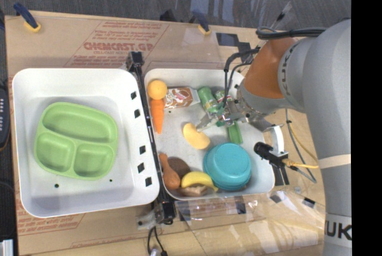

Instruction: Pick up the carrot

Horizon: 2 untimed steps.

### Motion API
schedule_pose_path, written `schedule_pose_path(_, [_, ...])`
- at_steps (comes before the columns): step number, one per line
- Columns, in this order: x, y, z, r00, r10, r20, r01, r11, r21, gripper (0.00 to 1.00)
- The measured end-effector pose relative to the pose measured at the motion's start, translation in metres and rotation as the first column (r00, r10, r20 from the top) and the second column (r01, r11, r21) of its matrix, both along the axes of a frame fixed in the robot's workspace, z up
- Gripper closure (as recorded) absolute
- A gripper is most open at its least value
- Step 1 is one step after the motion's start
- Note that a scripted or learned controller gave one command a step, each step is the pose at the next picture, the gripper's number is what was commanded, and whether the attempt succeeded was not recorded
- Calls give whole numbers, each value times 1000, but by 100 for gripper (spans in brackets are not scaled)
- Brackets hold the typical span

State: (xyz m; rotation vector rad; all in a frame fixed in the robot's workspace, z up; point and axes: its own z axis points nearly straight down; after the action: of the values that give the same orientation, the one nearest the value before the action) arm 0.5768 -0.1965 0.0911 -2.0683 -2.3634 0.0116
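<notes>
The carrot (157, 114) lay against the right bin's (261, 184) left wall beside an orange (157, 89) as the gripper (216, 113), fingers' state impossible to tell, hovered mid-bin, risking snagging neighbouring food instead.

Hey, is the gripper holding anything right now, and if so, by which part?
Nothing is held. The gripper hangs over the right white bin near a green item, apart from the orange carrot lying by the bin's left wall.

Carrot (157, 114) at right bin's (179, 77) left wall.
</notes>
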Motion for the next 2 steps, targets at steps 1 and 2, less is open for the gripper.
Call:
schedule_pose_path(1, [-35, 50, 0, 1000, -31, -3, 31, 999, 6, 0])
schedule_pose_path(2, [-59, 89, 0, 959, -285, -2, 285, 959, 8, 0])
